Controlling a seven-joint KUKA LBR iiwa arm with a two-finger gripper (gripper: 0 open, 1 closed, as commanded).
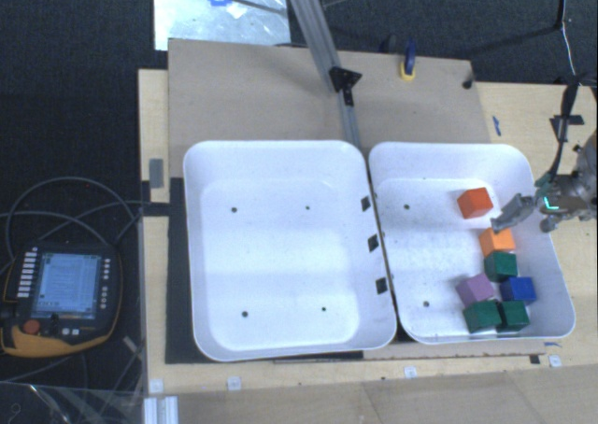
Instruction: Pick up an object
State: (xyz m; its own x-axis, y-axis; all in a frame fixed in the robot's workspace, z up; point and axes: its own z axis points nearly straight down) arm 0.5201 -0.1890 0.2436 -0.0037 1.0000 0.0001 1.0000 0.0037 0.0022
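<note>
The right bin (439, 165) holds several small blocks along its right side. A red-orange block (475, 202) lies apart near the back. Below it cluster an orange block (497, 240), a dark green block (502, 265), a purple block (476, 289), a blue block (519, 289) and two green blocks (481, 317) at the front corner. My gripper (512, 214) reaches in over the bin's right rim, just right of the red-orange block and just above the orange one. Nothing shows as held in it.
The left bin (210, 170) sits beside the right one, joined by black clips (372, 243). A slanted metal pole (318, 30) crosses the back of the bench. A teach pendant (61, 296) with cables lies on the floor at left.
</note>
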